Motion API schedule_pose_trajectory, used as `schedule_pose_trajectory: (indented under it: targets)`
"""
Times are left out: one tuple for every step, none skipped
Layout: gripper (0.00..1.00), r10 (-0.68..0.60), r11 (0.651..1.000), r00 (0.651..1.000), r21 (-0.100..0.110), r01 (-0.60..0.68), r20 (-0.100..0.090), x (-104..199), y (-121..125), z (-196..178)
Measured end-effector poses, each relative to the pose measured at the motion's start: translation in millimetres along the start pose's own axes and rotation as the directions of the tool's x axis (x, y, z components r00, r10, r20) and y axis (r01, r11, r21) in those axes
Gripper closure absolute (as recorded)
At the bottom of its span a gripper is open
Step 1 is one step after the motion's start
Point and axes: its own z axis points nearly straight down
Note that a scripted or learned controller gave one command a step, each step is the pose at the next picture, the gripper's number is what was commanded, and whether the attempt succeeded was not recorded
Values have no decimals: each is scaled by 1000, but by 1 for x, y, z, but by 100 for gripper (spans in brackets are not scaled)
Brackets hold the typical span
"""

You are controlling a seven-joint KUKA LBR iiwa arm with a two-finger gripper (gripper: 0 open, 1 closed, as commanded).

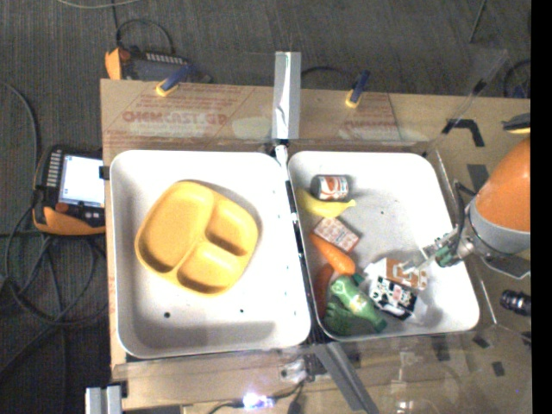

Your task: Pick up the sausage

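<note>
In the right bin (448,317), a reddish-orange oblong piece that looks like the sausage (322,281) lies against the left wall. It sits just below an orange carrot (333,252) and above a green bottle (350,305). My gripper (434,256) reaches in from the right, low over the bin's right side. Its tip is by a small brown-and-white packet (404,272), well to the right of the sausage. The grey arm with its orange band (516,198) rises behind it.
The right bin also holds a can (332,185), a banana (325,204), a small patterned packet (335,232) and a black-and-white pack (392,294). In the left bin (129,317) lies a yellow divided tray (198,235). A divider wall (297,248) separates the bins.
</note>
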Motion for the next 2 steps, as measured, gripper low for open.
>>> schedule_pose_trajectory:
  targets:
    - [100, 312, 949, 950, 37, -312, -12, 17, -3, -53]
    - [100, 310, 950, 951, 37, -309, -13, 18, -1, -62]
